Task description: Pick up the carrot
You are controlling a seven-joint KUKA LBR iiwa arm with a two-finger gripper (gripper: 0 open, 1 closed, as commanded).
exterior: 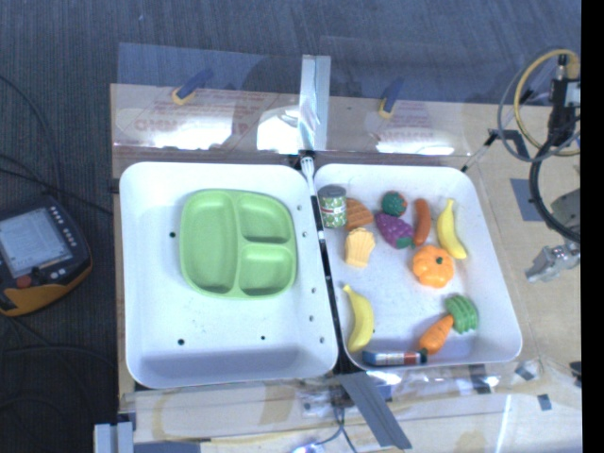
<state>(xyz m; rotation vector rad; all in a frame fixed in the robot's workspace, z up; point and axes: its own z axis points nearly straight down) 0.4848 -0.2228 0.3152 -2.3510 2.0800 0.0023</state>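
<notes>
Orange carrot (437, 332) lies left of the end effector (554, 260).

The carrot (437, 332), orange with a green leafy top, is lying tilted near the front of the right bin (491, 253), its top pointing up-right.
</notes>
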